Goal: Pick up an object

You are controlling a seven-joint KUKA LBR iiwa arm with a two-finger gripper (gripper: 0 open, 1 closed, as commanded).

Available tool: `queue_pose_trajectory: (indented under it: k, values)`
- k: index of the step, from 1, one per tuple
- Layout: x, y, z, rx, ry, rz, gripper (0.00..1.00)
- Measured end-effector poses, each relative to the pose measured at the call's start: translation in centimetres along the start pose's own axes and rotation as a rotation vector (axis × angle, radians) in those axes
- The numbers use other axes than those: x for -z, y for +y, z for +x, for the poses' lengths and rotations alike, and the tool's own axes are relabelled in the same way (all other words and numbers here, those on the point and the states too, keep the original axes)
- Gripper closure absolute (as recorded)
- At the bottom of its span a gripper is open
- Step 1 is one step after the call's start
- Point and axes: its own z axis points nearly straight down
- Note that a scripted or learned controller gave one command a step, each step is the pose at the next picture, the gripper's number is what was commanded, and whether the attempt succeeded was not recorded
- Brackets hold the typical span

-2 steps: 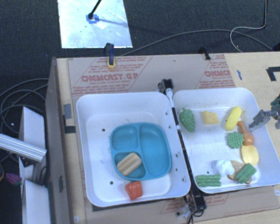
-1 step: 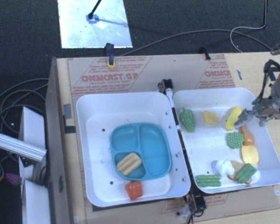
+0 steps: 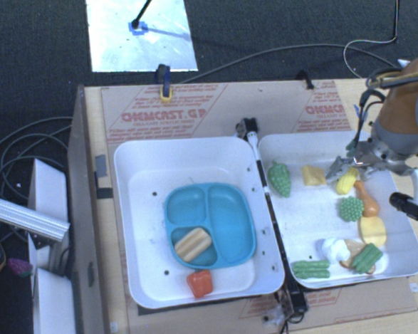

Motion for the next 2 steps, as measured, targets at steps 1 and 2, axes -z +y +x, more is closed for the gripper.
queue_pose_trajectory:
  k: [1,2]
  values:
    - [1.3,0.2,-0.1,0.003,-0.003,-0.006,1.0]
    - [4.7,-0.9,4.5,0.001,-0.001,-0.004,1.0]
